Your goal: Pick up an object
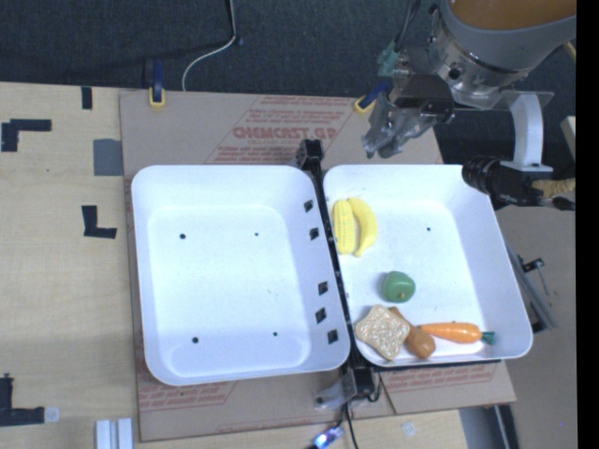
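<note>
From my seat I see the gripper (pixel 388 138) hanging above the far rim of the right bin (pixel 487 241), holding nothing; whether its jaws are apart or closed I cannot tell. Taking the banana (pixel 354 224) as landmark, it lies nearest the gripper, hard against the bins' shared wall, so a finger may strike that wall. Nearer the camera from it sit the green fruit (pixel 399 286), which I expect to roll, then the bread slice (pixel 382 332) and carrot (pixel 452 332), crowded together.

The grey arm (pixel 505 17) hangs high at upper right, end effector (pixel 386 143) pointing down.
</note>
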